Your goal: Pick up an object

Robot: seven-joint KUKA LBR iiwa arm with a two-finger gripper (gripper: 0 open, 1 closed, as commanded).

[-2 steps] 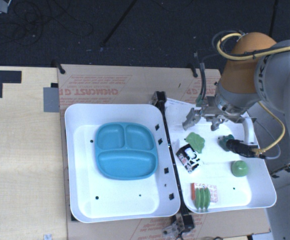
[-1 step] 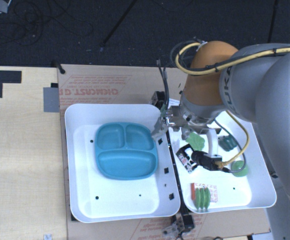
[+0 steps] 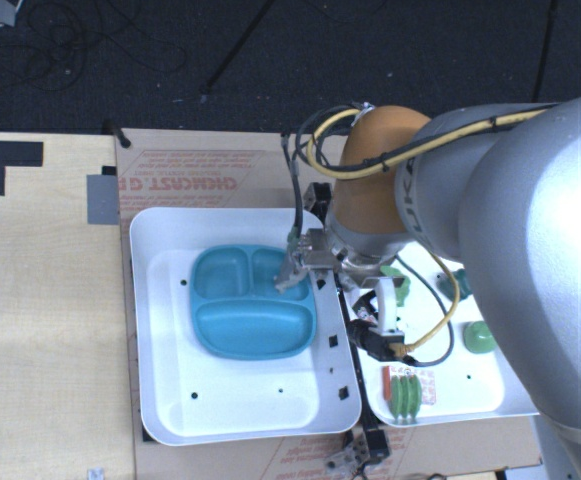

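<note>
A blue divided plate [image 3: 248,304] lies in the left white bin [image 3: 160,298]. My gripper [image 3: 295,273] hangs over the plate's right rim, near the bin's right wall. The arm's orange band and grey wrist cover most of what lies behind it. In the right bin [image 3: 470,393] I see a green ribbed object on a white card with red print [image 3: 406,392], a pale green round object [image 3: 480,337] and a small green piece [image 3: 400,288] beside the wrist.
The two bins rest on a cardboard sheet [image 3: 200,173] atop a light wooden bench [image 3: 40,318]. The big grey arm [image 3: 530,248] covers the right bin's far side. Cables loop around the wrist. Dark floor lies beyond the bench.
</note>
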